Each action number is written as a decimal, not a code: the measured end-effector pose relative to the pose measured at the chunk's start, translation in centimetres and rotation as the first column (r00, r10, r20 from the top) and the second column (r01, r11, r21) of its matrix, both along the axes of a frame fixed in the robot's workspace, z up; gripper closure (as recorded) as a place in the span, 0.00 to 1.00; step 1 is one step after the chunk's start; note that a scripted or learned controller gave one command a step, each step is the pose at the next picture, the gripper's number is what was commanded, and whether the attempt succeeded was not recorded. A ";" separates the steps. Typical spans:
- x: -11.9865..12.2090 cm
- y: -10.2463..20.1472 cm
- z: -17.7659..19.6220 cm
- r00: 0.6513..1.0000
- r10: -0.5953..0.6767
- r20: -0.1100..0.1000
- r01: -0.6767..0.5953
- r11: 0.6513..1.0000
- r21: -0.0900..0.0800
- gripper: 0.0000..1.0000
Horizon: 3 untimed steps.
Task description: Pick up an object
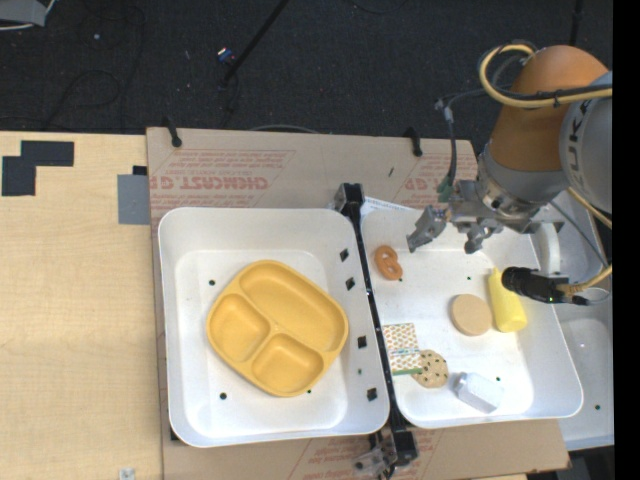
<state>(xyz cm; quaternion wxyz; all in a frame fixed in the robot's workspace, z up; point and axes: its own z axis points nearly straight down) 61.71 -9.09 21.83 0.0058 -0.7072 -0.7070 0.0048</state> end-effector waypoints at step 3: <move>1.1 0.6 -9.5 1.000 0.001 0.008 -0.001 1.000 -0.001 0.00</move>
